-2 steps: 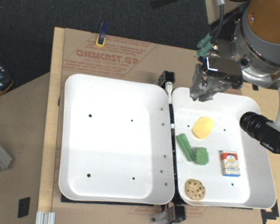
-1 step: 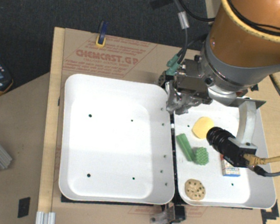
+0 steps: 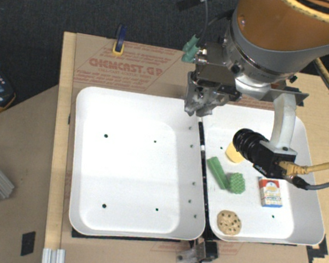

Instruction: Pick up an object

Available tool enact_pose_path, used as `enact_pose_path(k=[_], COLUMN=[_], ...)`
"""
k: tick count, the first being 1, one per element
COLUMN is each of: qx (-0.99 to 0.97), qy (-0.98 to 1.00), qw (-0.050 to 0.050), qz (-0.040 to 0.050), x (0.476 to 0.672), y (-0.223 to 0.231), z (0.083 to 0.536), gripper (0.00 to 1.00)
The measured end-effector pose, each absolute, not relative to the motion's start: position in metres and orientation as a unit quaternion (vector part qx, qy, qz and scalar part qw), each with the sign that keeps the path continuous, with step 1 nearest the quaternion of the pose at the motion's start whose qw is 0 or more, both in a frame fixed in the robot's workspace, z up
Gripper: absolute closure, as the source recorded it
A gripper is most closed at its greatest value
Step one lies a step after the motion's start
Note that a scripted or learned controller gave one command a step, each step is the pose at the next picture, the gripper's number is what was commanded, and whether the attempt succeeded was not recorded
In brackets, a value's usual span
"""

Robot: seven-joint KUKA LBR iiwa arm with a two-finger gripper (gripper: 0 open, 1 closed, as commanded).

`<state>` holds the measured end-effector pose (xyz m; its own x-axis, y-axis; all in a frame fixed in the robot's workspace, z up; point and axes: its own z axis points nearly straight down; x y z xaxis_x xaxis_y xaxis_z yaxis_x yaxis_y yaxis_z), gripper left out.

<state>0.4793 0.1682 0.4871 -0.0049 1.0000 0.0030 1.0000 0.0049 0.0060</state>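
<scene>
The claw [image 3: 197,107] is hanging over the far end of the divider where the two bins meet; from here I cannot tell how it is set, and nothing is showing in its grip. Nearer than the claw, in the right bin [image 3: 296,231], a yellow piece [image 3: 233,153] is lying, then a green brush-like toy [image 3: 225,175] just beside the divider. A small red-and-white box [image 3: 271,193] is sitting right of the toy, and a cookie [image 3: 229,222] nearest the front rim. The left bin [image 3: 89,148] is resting alongside on the worktop [image 3: 47,142].
</scene>
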Motion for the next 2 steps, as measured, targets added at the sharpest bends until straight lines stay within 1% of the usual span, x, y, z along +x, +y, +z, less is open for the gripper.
enact_pose_path(k=[1,2], qx=[0.706,0.706], qy=[0.708,0.708], qw=[0.001,0.002], qz=[0.0017,0.0027], x=[0.480,0.480], y=[0.167,0.167], z=[0.495,0.506], gripper=[1.00,1.00])
